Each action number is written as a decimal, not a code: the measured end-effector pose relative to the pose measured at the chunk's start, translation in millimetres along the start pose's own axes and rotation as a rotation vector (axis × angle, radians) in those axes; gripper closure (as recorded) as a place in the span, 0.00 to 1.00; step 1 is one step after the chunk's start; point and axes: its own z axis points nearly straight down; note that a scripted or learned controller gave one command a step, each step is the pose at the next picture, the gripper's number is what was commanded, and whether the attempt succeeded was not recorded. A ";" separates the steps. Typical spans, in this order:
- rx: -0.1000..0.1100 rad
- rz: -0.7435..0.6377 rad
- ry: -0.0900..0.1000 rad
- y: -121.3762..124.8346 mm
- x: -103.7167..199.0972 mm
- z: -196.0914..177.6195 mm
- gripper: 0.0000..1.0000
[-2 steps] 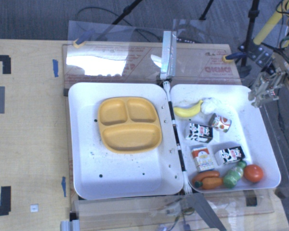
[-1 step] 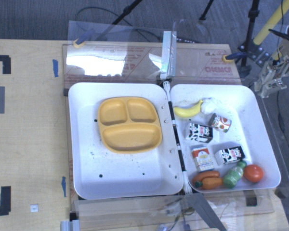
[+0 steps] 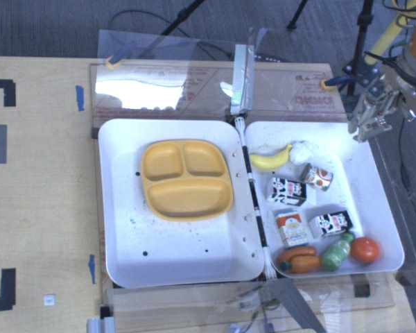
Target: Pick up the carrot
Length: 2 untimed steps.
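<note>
The carrot [image 3: 304, 263] is a short orange piece lying at the front edge of the right bin [image 3: 378, 186], touching a reddish-brown sausage-like piece [image 3: 294, 253] just behind it. My gripper [image 3: 371, 129] hangs over the far right corner of that bin, well away from the carrot. Its fingers look open, with nothing between them.
A green bottle [image 3: 336, 252] and a tomato [image 3: 365, 250] lie right of the carrot. Behind it are small cartons [image 3: 291, 227], [image 3: 331, 223], [image 3: 288, 191], a can [image 3: 319, 177] and a banana [image 3: 270, 159]. The left bin [image 3: 118, 207] holds a yellow divided plate [image 3: 187, 179].
</note>
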 end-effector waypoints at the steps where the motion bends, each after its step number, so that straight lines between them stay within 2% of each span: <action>1: 0.004 0.497 -0.005 -0.2 -1.0 -80.4 1.00; 2: 0.001 0.506 0.002 2.8 6.4 -5.6 1.00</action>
